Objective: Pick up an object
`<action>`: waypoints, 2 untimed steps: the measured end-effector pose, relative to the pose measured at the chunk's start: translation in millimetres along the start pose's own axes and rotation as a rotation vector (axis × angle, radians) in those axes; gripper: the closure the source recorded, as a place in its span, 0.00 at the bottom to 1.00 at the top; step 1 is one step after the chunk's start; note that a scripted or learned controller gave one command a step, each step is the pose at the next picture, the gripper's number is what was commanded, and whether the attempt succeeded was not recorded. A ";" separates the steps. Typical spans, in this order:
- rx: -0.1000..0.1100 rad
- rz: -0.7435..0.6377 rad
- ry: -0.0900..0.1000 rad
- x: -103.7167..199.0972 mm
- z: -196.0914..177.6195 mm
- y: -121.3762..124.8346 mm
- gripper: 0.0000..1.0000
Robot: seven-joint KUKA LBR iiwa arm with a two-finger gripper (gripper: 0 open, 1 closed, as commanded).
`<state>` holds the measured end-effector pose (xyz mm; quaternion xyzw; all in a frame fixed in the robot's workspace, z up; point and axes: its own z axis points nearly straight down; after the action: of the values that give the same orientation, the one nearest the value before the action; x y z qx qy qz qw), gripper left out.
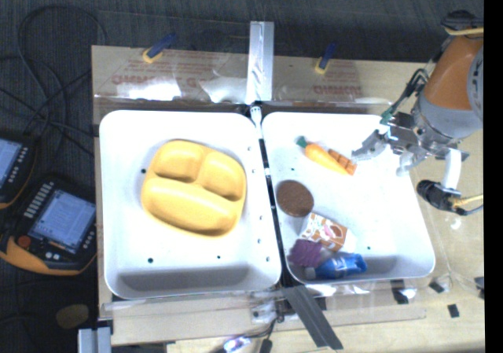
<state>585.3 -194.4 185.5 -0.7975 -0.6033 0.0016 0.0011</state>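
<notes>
In the right bin (393,210) an orange toy carrot (328,156) with a green tip lies near the far wall. A brown round disc (295,197) sits toward that bin's left side. Below the disc are a patterned orange-and-white packet (324,231), a purple item (306,252) and a blue item (341,266) at the front wall. A large yellow bread-shaped object (193,185) fills the middle of the left bin (126,257). My gripper (387,153) hovers over the right bin's far right part, just right of the carrot, open with nothing between its fingers.
A metal divider post (261,60) stands at the back between the bins. Clear plastic sheeting with blue and yellow clips (159,46) lies behind them. Handheld controllers (47,222) and cables rest on the floor at left. A cable connector (440,194) hangs beside the right bin.
</notes>
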 end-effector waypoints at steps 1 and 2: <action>-0.029 0.082 -0.001 45.6 77.1 35.3 0.00; -0.012 0.426 -0.001 60.5 83.6 59.9 0.00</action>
<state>659.1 -152.5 101.6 -0.9070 -0.4210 -0.0017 -0.0044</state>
